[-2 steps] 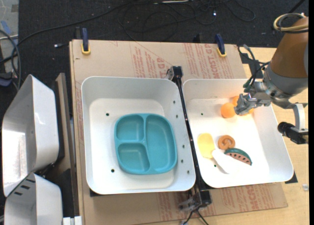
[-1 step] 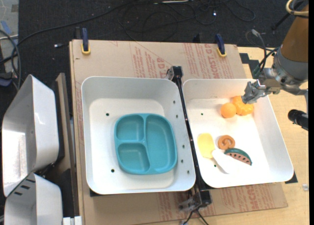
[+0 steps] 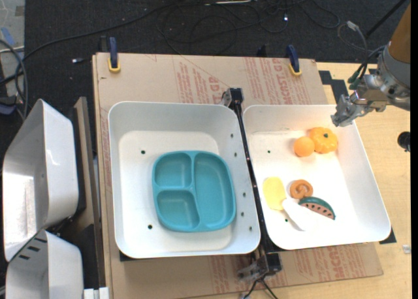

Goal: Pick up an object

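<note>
Gripper [image 3: 343,116] sits at the upper right of the frame, over the top right rim of the right bin [image 3: 373,190], arm coming in from the right edge. Can't tell whether the jaws are open or closed (too small and dark against the rim). Nothing visible between them.

All loose items are in the right bin:
- small orange pumpkin [image 3: 323,140], upper right part of the bin, roundish, no clear long axis, just below and left of the gripper
- orange ball [image 3: 304,146], touching the pumpkin's left side
- yellow piece [image 3: 274,193], lower centre-left of the bin, long axis running roughly up-down in frame, slightly tilted
- brown pretzel-like ring [image 3: 300,189], just right of the yellow piece
- watermelon slice [image 3: 319,207], below the ring, long axis slanting from upper left to lower right, green rind on the upper edge
- white piece [image 3: 292,216], lower left of the slice, touching the yellow piece's bottom end

The lower cluster is packed tight (four items touching or nearly so). Pumpkin and ball are well apart from it.

Left bin [image 3: 124,128] holds a teal divided plate [image 3: 193,190], three compartments, centred. Black divider clamp [image 3: 235,97] sits between the bins at the top.
</note>
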